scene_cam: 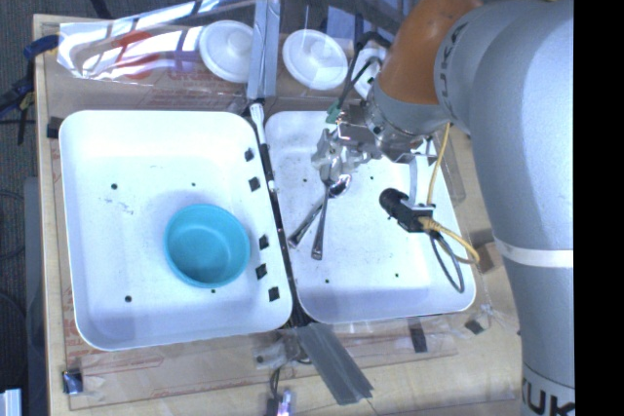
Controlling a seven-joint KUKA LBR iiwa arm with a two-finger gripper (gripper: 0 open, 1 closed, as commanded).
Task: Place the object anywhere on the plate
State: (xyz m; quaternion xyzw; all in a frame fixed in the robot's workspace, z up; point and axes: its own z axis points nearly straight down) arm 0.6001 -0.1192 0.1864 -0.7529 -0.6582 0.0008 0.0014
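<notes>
the gripper [334,169] hangs low in the upper left part of the right bin [390,292], and its tip sits right at the top ends of two metal utensils [314,221]. how wide it stands, and whether it has closed on either utensil, cannot be told from this slanted view, because metal blends with metal there. the metal utensils are in the same bin, close together near their heads and spreading apart lower down. their handles run down and to the left toward the divider [273,209] between the bins. one handle ends just beside that divider, the other a little further into the bin.

behind the gripper the grey arm [507,112] comes in from the right and covers the right side of the bin, with the orange band [434,24] above the wrist.

across the divider, the left bin [107,161] holds the blue plate [207,245]. it is round and shallow, rests in the lower right part of that bin, and is well apart from the utensils.

at the back of the bench [195,360], beyond both bins, two white round lids [227,50] sit side by side. a clear plastic sheet [127,39] lies to their left.
</notes>
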